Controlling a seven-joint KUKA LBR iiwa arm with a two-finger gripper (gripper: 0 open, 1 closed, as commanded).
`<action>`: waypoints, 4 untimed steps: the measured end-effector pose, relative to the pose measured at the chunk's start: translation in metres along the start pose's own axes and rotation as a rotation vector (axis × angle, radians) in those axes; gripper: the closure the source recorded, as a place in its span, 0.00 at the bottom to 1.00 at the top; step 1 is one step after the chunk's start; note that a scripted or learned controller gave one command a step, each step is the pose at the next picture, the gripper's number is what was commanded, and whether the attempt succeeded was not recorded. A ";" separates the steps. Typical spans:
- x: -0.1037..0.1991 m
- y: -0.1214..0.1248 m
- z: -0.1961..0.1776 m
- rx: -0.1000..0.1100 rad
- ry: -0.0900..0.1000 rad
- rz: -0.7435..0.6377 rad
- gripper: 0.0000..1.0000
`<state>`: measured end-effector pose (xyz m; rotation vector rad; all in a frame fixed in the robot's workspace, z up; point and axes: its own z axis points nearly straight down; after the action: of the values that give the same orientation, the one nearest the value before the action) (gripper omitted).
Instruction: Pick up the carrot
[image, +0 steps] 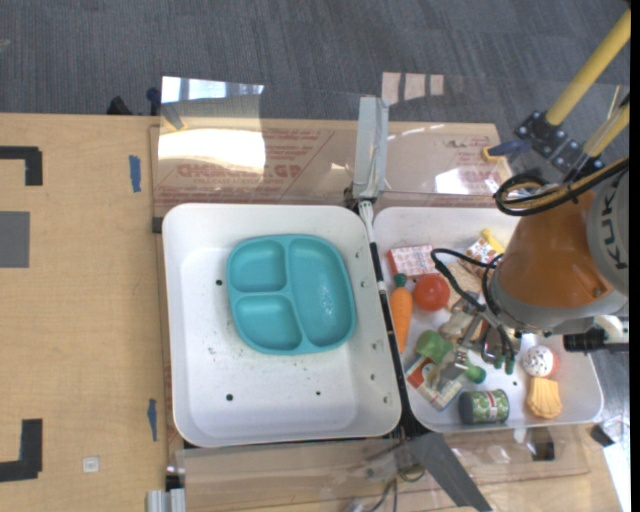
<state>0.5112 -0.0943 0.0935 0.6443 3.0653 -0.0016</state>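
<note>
Orange carrot (401, 315), green-topped, lies lengthwise along the bin wall.

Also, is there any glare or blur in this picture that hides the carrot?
Camera view: strong glare on the clear panels behind the bins; the carrot is evenly lit and sharp at the right bin's left edge; clutter near the hand is harder to read.

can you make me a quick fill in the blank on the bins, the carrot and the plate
1. The turquoise divided plate lies in the ____ bin.
2. The carrot lies along the right bin's ____ wall.
3. The round red toy sits just ____ of the carrot.
4. The plate has ____ compartments.

Missing words: left; left; right; three
</note>
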 end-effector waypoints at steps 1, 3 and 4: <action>-0.038 0.013 0.000 -0.002 0.000 0.136 0.00; -0.104 0.042 -0.001 0.013 0.026 0.663 0.00; -0.107 0.138 -0.093 -0.001 0.003 0.902 0.00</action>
<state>0.6636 -0.0109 0.1880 1.9175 2.4810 0.0078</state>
